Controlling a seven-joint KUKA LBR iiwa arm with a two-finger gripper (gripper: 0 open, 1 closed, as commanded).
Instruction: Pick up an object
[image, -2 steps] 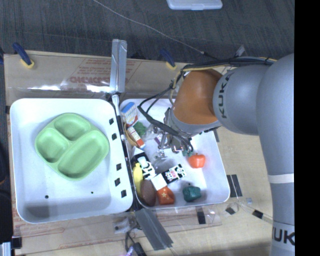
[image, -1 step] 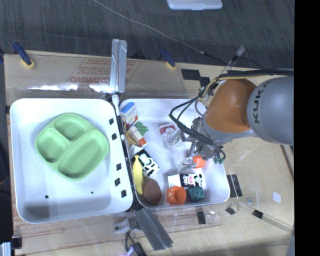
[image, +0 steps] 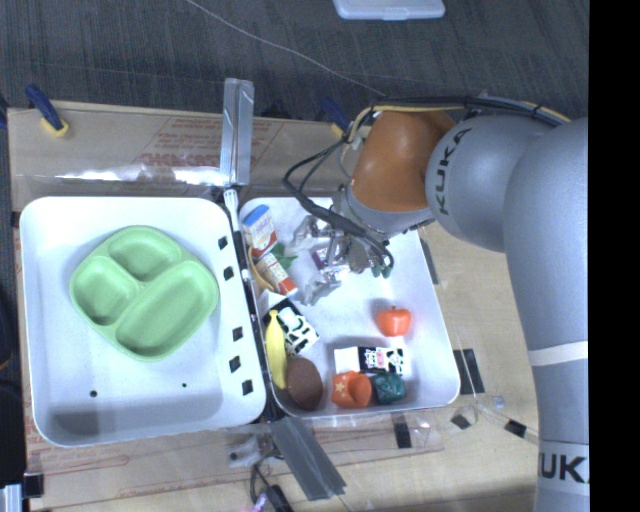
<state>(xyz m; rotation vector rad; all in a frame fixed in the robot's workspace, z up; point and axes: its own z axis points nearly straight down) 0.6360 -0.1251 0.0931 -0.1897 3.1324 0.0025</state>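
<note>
Near row, right bin (image: 440, 330): brown egg-shaped item (image: 304, 382), small red item (image: 350, 389), dark green item (image: 389, 388), black-and-white carton (image: 372, 358), banana (image: 276, 348) along the divider.
Mid bin: orange tomato-like toy (image: 394, 320), standing apart on bare floor (the least crowded candidate).
Far bin: bottle (image: 261, 228) with a blue cap, lying by the divider; packets beside it.
Left bin (image: 40, 300): green divided plate (image: 145, 290).
Handling, tomato: judged light, rigid, smooth and round; likely to roll or squirt out of a shallow pinch. Take hold across its widest part, below the stem.
Handling, carton: judged light with flat faces; grip across the short sides.
Arm pose: reaches in from the right, wrist bent down over the far half of the right bin, orange band uppermost.
Gripper (image: 335, 262): low among the far clutter, just beside the bottle. Opening: cannot be told. Contents: nothing seen held.
</note>
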